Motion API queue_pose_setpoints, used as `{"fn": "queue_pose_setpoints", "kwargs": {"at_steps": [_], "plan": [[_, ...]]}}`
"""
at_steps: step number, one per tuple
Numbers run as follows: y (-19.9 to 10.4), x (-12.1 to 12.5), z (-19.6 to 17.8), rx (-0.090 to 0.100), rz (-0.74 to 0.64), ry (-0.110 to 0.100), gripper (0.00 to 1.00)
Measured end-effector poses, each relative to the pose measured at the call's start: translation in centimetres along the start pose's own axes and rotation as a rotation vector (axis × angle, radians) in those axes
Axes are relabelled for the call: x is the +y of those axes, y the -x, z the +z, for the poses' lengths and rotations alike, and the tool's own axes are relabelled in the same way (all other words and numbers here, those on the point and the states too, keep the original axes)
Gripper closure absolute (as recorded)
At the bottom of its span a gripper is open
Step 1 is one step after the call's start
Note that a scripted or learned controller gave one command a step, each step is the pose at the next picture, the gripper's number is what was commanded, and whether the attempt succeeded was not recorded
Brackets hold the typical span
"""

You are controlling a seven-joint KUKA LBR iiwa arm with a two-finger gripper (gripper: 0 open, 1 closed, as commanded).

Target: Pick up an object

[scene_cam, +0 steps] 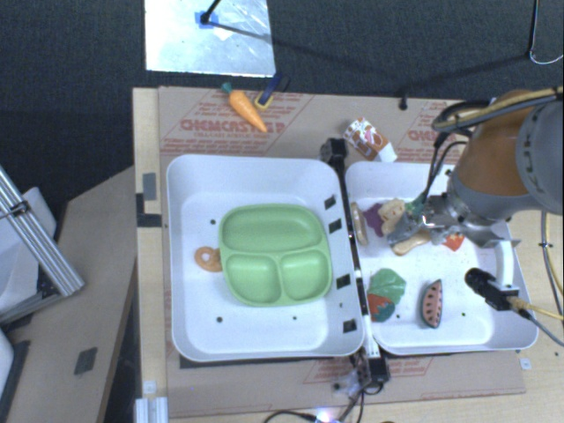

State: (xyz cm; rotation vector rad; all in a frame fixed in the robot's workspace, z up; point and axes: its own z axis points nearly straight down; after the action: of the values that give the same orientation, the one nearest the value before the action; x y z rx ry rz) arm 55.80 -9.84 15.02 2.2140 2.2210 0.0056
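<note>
objects for picking: several small toy foods lie in the right bin (pixel 458 329), around and under the gripper (pixel 407 227)
gripper: low over the right bin's upper middle, reaching in from the right; whether it is wide or narrow cannot be told, the tips blur into the toys beneath
purple toy (pixel 376 218): just left of the gripper, touching or nearly so
tan flat piece (pixel 412 242): directly below the gripper tip
red bit (pixel 454 242): just right of the gripper, under the wrist
green and red toy (pixel 385 291): nearer the camera than the gripper, apart
watermelon slice (pixel 431 303): nearer the camera and slightly right
green divided plate (pixel 274 254): well left, in the left bin (pixel 189 324)
pretzel (pixel 209 259): far left, beside the plate
carrot (pixel 247 109): far up-left, outside the bins
</note>
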Motion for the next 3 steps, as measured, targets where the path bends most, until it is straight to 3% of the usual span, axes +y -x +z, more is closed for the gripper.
{"fn": "queue_pose_setpoints", "kwargs": {"at_steps": [2,3], "plan": [[0.0,0.5,-7.6,0.001,-0.001,-0.001,1.00],[-4.8,-0.1,-8.3,0.003,-0.006,-0.005,1.00]]}}
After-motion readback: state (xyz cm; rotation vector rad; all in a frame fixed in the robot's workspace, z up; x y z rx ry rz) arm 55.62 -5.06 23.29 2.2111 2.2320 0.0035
